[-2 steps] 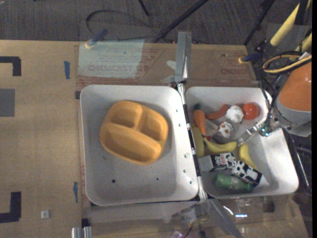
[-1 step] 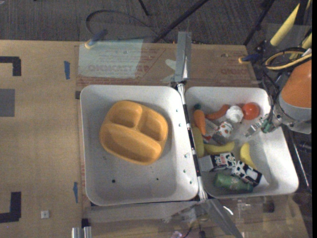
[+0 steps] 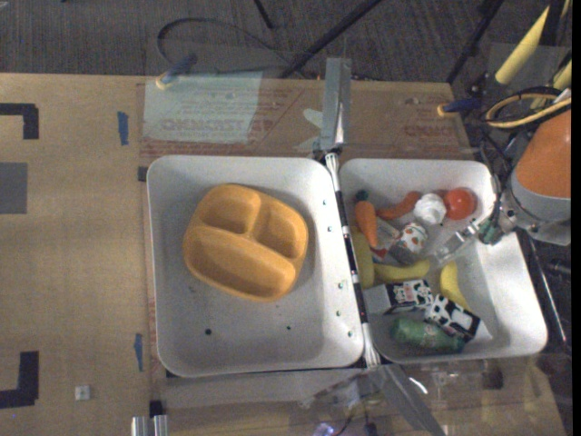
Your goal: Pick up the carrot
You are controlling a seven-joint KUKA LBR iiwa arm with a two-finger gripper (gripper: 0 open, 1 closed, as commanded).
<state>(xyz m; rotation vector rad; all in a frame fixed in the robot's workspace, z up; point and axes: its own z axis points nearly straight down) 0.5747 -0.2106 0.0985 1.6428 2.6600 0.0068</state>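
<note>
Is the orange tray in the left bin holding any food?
Empty: the orange tray shows bare compartments. The carrot lies in the right bin.

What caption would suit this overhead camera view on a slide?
Gripper poised over the cluttered right bin, the carrot lying by its left wall; an orange divided plate sits in the left bin.

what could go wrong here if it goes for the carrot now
1. The carrot lies tight against the right bin's left wall, touching a banana, so a finger may hit the wall or catch the banana.
2. The gripper sits across the bin, with a small jar and a white ball between it and the carrot; a straight sweep could knock them.
</note>
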